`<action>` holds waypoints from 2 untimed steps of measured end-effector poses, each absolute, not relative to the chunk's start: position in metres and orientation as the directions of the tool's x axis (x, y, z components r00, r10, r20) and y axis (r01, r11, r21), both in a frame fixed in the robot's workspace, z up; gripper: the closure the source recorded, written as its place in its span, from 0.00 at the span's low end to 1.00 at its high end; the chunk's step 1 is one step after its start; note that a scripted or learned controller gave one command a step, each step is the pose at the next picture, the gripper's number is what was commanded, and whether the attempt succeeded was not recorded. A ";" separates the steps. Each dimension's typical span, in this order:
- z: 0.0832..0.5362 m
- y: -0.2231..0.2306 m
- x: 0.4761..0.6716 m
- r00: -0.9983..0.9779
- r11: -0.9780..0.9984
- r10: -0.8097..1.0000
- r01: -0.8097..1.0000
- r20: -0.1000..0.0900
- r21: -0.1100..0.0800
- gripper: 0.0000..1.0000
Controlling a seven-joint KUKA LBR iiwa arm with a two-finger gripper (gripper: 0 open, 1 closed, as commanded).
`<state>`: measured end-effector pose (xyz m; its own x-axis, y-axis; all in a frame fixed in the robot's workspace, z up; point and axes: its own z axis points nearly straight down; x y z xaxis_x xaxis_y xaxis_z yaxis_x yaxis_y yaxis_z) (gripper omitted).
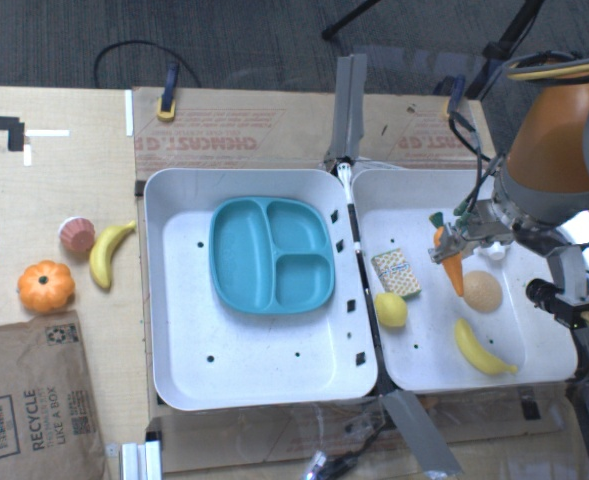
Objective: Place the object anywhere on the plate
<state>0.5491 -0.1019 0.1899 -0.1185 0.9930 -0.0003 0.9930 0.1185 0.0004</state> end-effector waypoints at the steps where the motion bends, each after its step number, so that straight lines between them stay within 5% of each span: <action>1: 0.191 -0.035 0.573 -0.128 0.128 0.992 0.992 -0.001 -0.002 1.00; 2: 0.191 0.030 0.590 -0.269 0.269 0.963 0.963 -0.001 -0.002 1.00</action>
